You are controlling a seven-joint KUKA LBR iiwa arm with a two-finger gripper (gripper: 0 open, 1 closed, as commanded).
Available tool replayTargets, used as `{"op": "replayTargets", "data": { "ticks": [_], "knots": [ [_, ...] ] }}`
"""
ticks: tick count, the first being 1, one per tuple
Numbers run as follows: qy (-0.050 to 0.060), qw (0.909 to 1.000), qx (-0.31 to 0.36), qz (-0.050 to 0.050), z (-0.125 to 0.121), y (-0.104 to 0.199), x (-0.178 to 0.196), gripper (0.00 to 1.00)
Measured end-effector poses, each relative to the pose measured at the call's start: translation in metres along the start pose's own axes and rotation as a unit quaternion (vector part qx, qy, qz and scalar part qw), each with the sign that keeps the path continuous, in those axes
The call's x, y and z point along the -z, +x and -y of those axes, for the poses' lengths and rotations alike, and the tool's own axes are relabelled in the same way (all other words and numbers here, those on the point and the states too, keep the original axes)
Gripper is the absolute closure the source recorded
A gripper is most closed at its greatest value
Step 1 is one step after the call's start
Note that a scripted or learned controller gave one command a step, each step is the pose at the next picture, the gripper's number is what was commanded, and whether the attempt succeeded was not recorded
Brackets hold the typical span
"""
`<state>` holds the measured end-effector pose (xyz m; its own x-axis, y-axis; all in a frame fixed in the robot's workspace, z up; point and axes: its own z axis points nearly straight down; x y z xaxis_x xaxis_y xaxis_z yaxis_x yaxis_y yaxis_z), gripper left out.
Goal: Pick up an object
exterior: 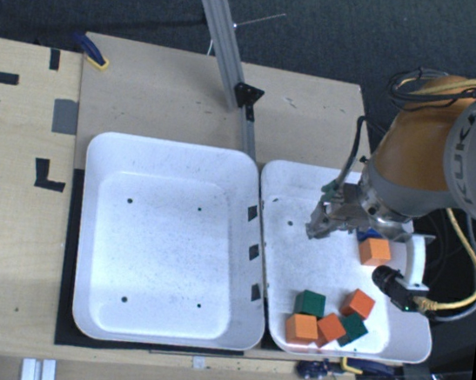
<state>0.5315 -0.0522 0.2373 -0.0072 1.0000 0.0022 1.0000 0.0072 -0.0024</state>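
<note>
Camera view looks down at a slant on two shallow white bins set side by side on a wooden bench; the left bin [95,209] shows bare white floor with a few dark dots, and the right bin [286,191] holds the blocks. The arm [429,141] reaches in from the right, grey with an orange band above the wrist; its gripper [319,229] hangs low over the upper middle of the right bin, above bare floor, and I cannot tell whether it is spread or closed, nor does any block show in it.

An orange block [376,251] lies just right of the gripper, near the bin's right wall, apart from the rest; the other blocks sit clustered in the bin's near corner: a green block [311,303] behind a larger orange block [301,328]; a red-orange block [331,329] touching that one on its right; a dark green block [354,329] partly tucked beside it; another orange block [360,304] just behind, tilted.

A grey metal pole [228,43] slants across the bench behind the bins; yellow cables [460,295] loop at the right of the arm.
</note>
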Motion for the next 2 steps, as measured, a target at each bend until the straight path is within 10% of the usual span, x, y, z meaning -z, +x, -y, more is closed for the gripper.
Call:
{"op": "replayTargets", "data": {
  "ticks": [2],
  "knots": [
    [0.001,1.0,0.0,0.001,0.009,0.11,-0.017,1.0]
  ]
}}
